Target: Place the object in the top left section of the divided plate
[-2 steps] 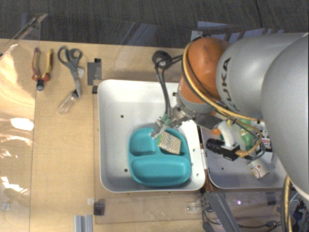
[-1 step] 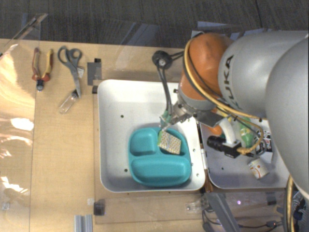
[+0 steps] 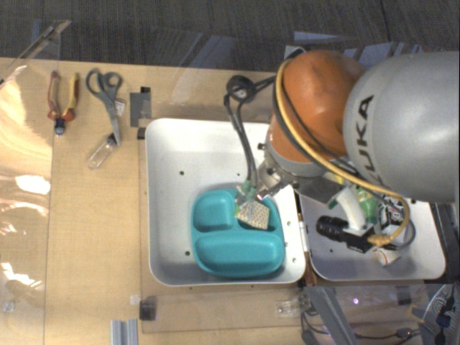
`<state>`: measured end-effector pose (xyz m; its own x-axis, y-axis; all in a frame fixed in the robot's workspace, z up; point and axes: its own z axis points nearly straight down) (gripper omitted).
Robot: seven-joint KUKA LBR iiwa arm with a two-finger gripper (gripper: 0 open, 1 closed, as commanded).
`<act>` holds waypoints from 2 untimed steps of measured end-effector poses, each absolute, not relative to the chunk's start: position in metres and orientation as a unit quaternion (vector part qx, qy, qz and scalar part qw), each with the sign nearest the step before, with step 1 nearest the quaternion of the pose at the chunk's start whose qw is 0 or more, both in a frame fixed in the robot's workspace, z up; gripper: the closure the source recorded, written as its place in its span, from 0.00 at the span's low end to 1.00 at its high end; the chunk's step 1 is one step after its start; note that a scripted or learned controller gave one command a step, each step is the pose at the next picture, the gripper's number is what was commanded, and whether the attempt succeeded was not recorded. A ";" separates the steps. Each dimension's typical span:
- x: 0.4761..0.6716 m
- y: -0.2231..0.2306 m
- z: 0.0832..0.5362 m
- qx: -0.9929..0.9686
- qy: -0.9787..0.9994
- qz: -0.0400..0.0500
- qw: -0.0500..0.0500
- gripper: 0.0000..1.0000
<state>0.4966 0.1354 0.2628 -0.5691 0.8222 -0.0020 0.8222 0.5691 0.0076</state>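
Note:
A teal divided plate lies in the left white bin, with two small sections at the top and one long section at the bottom. My gripper hangs over the plate's top right corner. A small speckled grey-beige pad sits tilted between the fingertips, over the top right section. The top left section holds nothing. The arm's orange band and grey body hide the bin's upper right part.
The right bin holds a white and a green item, partly under the arm. On the bench to the left lie red-handled pliers, scissors and a clear tube.

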 end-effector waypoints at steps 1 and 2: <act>0.543 0.174 0.215 0.459 0.888 0.001 0.001 1.00; 0.488 0.140 0.236 0.590 0.808 0.002 0.002 1.00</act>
